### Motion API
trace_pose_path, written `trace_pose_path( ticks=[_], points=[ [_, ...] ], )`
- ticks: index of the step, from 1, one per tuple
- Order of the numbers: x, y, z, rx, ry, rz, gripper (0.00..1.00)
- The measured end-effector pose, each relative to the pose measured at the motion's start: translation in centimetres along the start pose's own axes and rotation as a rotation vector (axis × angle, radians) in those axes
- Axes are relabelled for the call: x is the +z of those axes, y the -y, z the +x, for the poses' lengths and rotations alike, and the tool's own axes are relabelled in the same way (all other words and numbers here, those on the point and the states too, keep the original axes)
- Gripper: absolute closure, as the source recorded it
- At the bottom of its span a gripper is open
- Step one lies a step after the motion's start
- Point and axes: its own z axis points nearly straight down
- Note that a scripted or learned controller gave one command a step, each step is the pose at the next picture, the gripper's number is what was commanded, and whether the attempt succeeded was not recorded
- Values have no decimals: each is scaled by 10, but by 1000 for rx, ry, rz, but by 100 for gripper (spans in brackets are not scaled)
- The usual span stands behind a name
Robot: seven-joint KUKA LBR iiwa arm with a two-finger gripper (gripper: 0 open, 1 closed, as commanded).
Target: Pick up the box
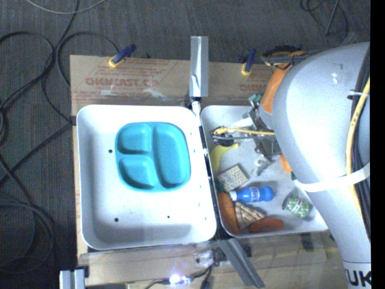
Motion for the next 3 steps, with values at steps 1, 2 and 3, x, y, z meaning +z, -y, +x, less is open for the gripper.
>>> trace_pose_path(
  ticks=[1,2,3],
  points=[
    [0,0,0,0,0,0,0],
    [1,-4,33,8,2,2,0],
    [1,-4,33,8,2,2,0]
  ],
)
